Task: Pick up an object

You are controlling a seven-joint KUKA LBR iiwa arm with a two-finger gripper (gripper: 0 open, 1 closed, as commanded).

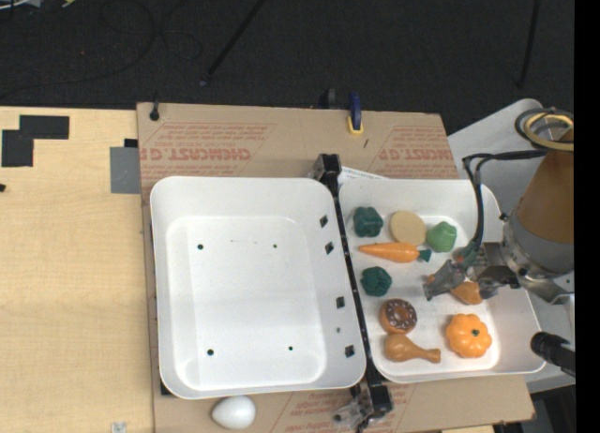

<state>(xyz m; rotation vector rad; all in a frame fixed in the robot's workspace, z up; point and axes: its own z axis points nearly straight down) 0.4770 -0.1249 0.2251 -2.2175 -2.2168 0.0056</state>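
Your grey metal two-finger pincer (457,278) sat low over the right-hand shallow white plastic bin (497,351), reached in from the right on the grey arm with the orange band (553,201). I could not tell from this slanted view how the pincer stood, nor whether it held anything.

A small orange object (467,294) lay just under and beside the tip, too hidden to name. Up and a little left of the pincer you had the round green plastic vegetable (442,235), with the pale beige round piece (407,227) beside it and the dark green broccoli-like toy (367,222) further left. The orange plastic carrot (391,252) lay left of the pincer, pointing away from it. A second dark green lumpy toy (376,280) sat further left, near the bin's wall. Below and left of the pincer were the brown toy doughnut (397,315) and the tan toy drumstick (410,350). The orange toy pumpkin (468,335) rested just below the pincer.

Well left, past the black divider, lay the larger white plastic bin (178,347). A white egg-shaped object (232,411) sat outside on the cardboard, far down and left.
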